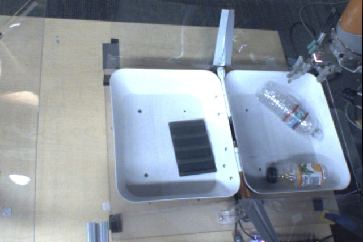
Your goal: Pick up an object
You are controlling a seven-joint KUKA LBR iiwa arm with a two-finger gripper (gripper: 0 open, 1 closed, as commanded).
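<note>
1. Nearest the camera lies the capped bottle (296, 174), a dark-capped one with a green and orange label, on its side along the near wall of the right bin (334, 139). Its long axis runs left to right, cap end to the left. It sits well apart from the claw, across the whole bin floor.

2. Between that bottle and the claw lies the clear bottle (288, 109), empty-looking and crinkled, with a small label band near its lower end. This one seems the likelier pick, being the nearer of the two. Its long axis runs on a slant, the upper end pointing toward the bin's far-left corner, the lower end toward the right wall.

3. From the claw (311, 65), the clear bottle lies toward the camera and slightly left, near but not touching. The claw hovers over the bin's far-right rim, at the end of the arm (347, 37) with its orange band.

4. Whether the claw's fingers stand apart or together, I cannot tell; the metal parts blur together at this size. Nothing is seen between them.

5. My judgement: the coming move turns on closing across the bottle's short width, so the wrist would need to square up to that slanted axis.

6. Further from the claw, the left bin (122, 139) holds a flat dark ribbed block (192, 147).
</note>
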